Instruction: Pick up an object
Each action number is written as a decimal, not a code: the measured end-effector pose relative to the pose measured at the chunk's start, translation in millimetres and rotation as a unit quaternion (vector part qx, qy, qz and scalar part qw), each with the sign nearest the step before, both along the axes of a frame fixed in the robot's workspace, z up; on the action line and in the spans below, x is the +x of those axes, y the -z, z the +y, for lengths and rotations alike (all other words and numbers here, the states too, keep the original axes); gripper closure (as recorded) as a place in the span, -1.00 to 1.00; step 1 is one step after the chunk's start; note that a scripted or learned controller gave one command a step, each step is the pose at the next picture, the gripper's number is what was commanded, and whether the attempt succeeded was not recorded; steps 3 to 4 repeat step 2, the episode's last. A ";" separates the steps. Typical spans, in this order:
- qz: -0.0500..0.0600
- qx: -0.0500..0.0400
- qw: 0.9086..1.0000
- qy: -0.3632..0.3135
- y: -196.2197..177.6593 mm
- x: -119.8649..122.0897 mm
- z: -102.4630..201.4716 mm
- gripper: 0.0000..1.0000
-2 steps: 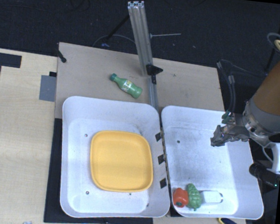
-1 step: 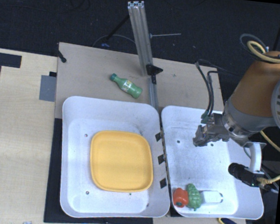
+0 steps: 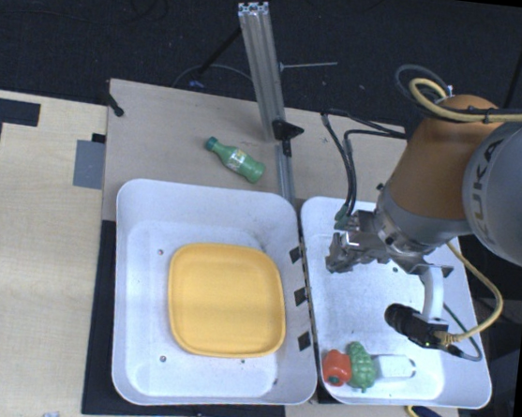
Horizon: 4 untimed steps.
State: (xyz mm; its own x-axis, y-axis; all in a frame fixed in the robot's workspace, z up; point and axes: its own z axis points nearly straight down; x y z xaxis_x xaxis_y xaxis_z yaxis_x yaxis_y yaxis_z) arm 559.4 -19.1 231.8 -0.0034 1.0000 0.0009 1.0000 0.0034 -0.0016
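1. Two white bins side by side. Left bin [image 3: 135, 235] holds a yellow square plate [image 3: 226, 300], flat, near its middle. Right bin [image 3: 468, 370] holds a small cluster at its near edge: a red pepper-like toy [image 3: 337, 367] touching a green bumpy piece [image 3: 361, 367], with a white item [image 3: 395, 367] just beside them.
2. A green bottle [image 3: 235, 159] lies on its side on the bench behind the left bin, out of both bins.
3. Gripper [image 3: 342, 256] sits over the far-left part of the right bin, close to the wall shared with the left bin. Nothing visible between its fingers. Whether they are spread or pressed together: cannot tell, the metal parts blur together.
4. Arm comes in from the right, orange band above the wrist, wrist pointing down toward the bin floor; cables loop around it.
5. Judgement: the likely targets are the toys at the near edge, well apart from the gripper.
6. To do it well: centre over one item, preferably the red one at the cluster's end, align fingers across its narrow side, descend straight, avoid the bin wall.
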 end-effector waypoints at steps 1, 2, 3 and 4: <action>-0.001 0.000 1.000 0.000 -9.1 11.6 53.5 1.00; 0.000 0.000 1.000 0.000 4.0 28.7 107.0 1.00; 0.000 0.000 1.000 0.000 4.0 28.7 107.0 1.00; 0.000 0.000 1.000 0.000 4.0 28.7 107.0 1.00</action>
